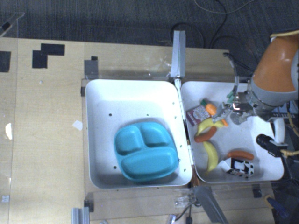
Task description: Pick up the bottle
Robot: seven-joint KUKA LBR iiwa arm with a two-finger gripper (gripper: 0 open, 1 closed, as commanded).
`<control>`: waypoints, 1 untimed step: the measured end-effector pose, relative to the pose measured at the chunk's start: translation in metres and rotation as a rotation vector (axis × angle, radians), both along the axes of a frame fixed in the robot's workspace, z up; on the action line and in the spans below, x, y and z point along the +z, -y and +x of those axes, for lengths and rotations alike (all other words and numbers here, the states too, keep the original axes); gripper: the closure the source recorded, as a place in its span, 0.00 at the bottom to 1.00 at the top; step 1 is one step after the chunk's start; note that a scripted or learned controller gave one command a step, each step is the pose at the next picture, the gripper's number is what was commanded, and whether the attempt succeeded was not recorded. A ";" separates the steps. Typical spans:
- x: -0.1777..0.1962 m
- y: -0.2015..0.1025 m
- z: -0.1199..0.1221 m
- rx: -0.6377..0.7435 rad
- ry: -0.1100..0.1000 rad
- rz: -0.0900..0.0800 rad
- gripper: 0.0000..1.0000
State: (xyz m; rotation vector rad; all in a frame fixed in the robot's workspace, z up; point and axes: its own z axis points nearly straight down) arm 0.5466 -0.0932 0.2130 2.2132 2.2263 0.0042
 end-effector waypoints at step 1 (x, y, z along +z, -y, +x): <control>0.006 0.061 -0.058 -0.106 0.001 -0.001 0.00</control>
